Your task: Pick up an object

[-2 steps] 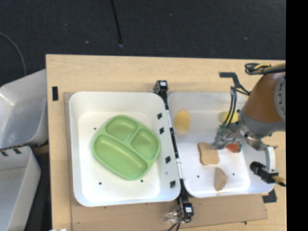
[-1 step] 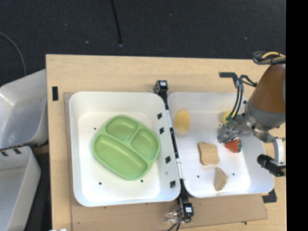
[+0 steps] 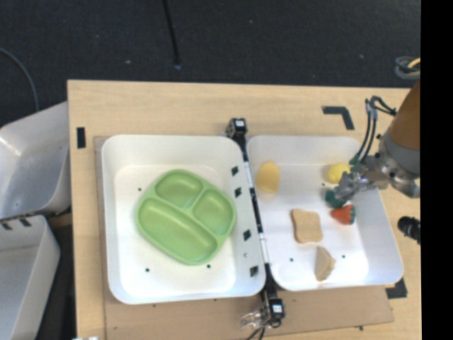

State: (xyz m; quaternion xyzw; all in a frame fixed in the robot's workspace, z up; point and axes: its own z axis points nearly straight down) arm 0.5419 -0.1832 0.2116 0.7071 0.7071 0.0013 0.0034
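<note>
The end effector [image 3: 347, 188] is over the right bin [image 3: 368, 264], near the bin's far right side. It hangs at the tip of the grey arm [image 3: 400, 165], which comes in from the right and has an orange band [image 3: 409, 122] above it. I cannot tell how the end effector is set or if it has hold of anything, because it is small and dark here.

Just under the end effector is a small red and green thing [image 3: 341, 211]. It looks like a toy berry, and its green part sits right at the metal tip. I cannot tell if the two are touching. Just behind the end effector is a small yellow thing [image 3: 337, 171], round like a lemon.

Further left in the same bin lies a tan piece like a slice of bread [image 3: 306, 226]. Near the front of the bin is a paler tan chunk [image 3: 324, 263]. By the bin's left wall sits a yellow-orange lump [image 3: 267, 176].

The left bin [image 3: 127, 275] is just beside the right one. In it lies a green plate [image 3: 185, 216] with three sections. Both bins sit on the light wooden counter [image 3: 156, 108]. To the far left of the counter is a white plastic thing [image 3: 32, 161].
</note>
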